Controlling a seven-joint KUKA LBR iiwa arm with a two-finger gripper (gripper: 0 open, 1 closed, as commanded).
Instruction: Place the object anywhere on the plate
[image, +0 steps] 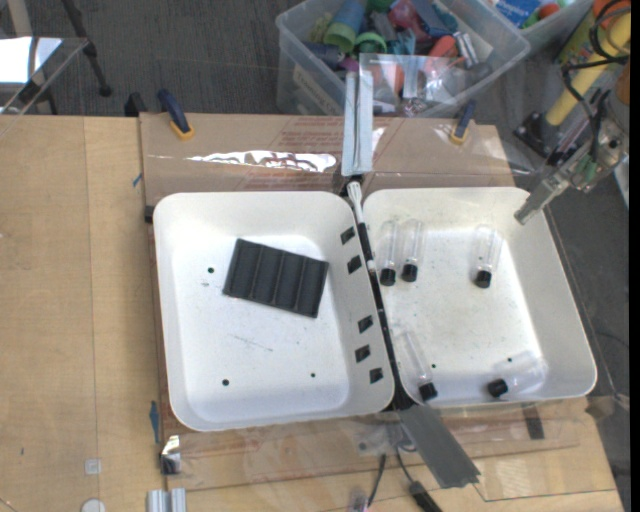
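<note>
Your gripper (535, 205) is parked at the right bin's (560, 300) top right rim, can't tell its state. The vials (398, 250) lie well apart from it in that bin; the black plate (275, 277) sits in the left bin (190, 330).

Left bin (180, 300): one black ridged plate (276, 277), lying flat; right bin (560, 300): five clear black-capped tubes (485, 255), scattered apart

A pale wooden bench (60, 300) sits below a clear tub (400, 45) of colourful clutter.
</note>
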